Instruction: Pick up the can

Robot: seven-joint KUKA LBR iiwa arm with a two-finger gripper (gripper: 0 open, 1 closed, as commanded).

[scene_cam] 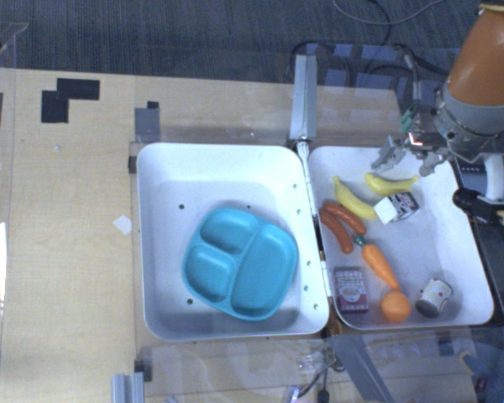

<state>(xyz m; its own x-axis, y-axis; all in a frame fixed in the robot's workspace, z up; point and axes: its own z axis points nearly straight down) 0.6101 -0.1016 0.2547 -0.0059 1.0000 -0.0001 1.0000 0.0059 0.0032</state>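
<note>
Gripper (407, 154) sits at about 1 o'clock of the right bin (475, 250), fingers spread apart w/ nothing between them, just above a yellow banana (392, 183). The can (435, 296) lies tipped on its side at approx 5 o'clock in that bin, well apart from the gripper. An orange (395, 306) is at the can's 9 o'clock, a carrot (378, 264) beyond it. Small box (350, 290) at the bin's 7 o'clock; label too blurry to read, maybe a food pkg. Left bin (151, 225) holds a blue divided plate (240, 263).
</note>
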